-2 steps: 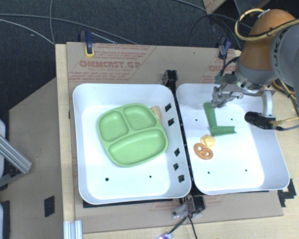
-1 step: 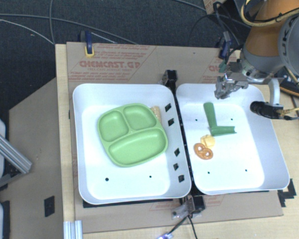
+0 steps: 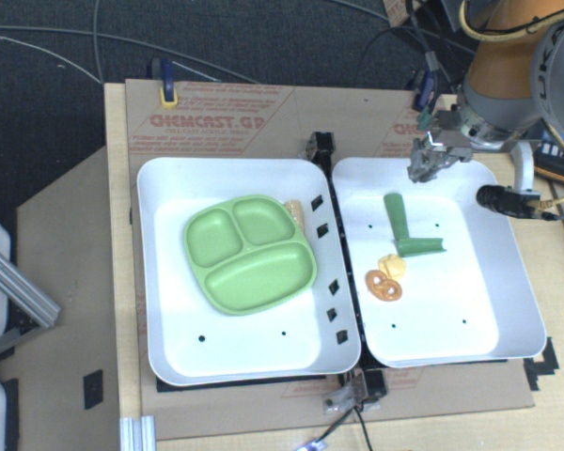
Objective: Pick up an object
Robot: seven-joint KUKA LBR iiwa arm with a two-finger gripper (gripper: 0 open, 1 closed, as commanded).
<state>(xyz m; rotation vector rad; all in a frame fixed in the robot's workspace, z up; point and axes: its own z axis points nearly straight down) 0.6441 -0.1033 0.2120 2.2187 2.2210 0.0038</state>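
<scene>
My gripper [image 3: 423, 169] hangs over the far edge of the right bin [image 3: 508, 299], holding nothing; how wide it stands I cannot tell. The green L-shaped piece [image 3: 400, 225] lies just nearer and slightly left, its long arm running far to near, with the pretzel [image 3: 383, 287] nearer again

1. Bright, even light falls from above; the white bins [image 3: 263, 346] look nearly overexposed.
2. Below the green plate [image 3: 251, 253], its shadow is soft.
3. Focus is slightly soft everywhere.
</scene>
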